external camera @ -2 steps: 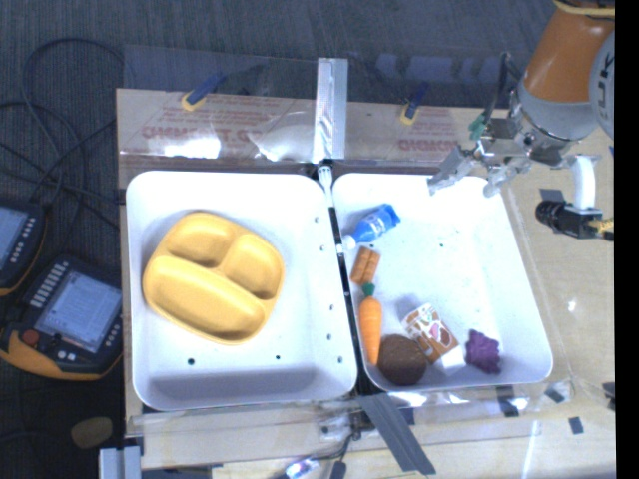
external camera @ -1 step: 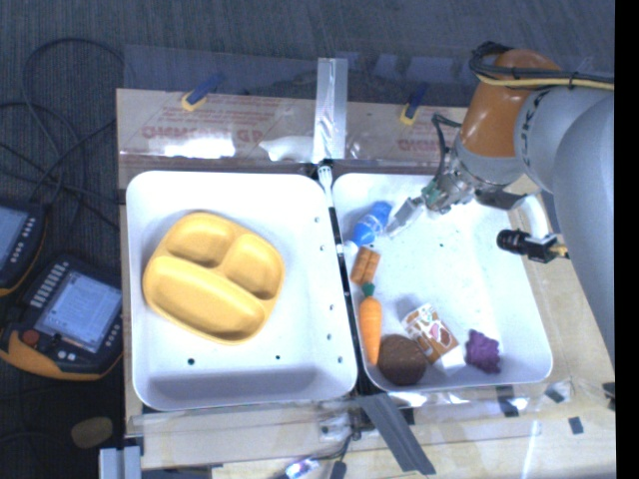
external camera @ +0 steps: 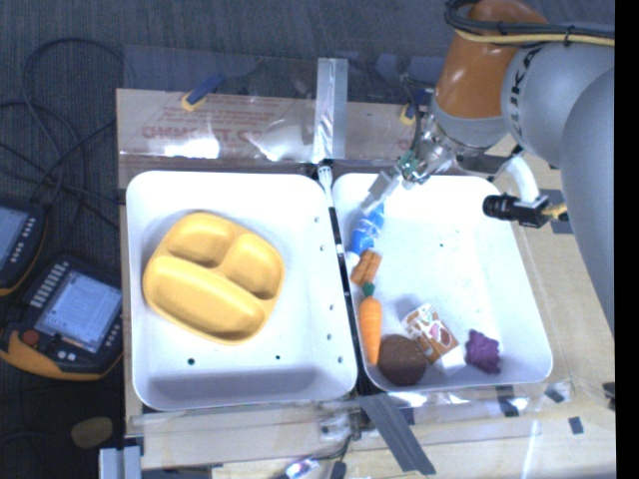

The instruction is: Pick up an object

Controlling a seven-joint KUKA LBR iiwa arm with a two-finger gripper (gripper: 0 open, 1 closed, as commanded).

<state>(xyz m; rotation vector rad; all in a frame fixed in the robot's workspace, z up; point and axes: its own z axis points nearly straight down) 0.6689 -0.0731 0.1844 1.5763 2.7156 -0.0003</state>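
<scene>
Seemingly a blue bottle (external camera: 365, 232) is the likeliest target: it lies against the left wall of the right bin (external camera: 519, 267), just under the gripper (external camera: 384, 186). Whether the gripper is wide, narrow or pinching the bottle I cannot tell. The gripper slants down from the upper right, probably to reach along that wall. Below lie two carrots (external camera: 368, 317), a brown ball (external camera: 401, 358), a packet (external camera: 430, 331) and grapes (external camera: 482, 350). A yellow tray (external camera: 212, 274) sits in the left bin (external camera: 140, 367).

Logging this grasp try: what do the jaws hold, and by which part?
Cannot be told: the gripper sits just above the blue object; any contact is unclear.
</scene>
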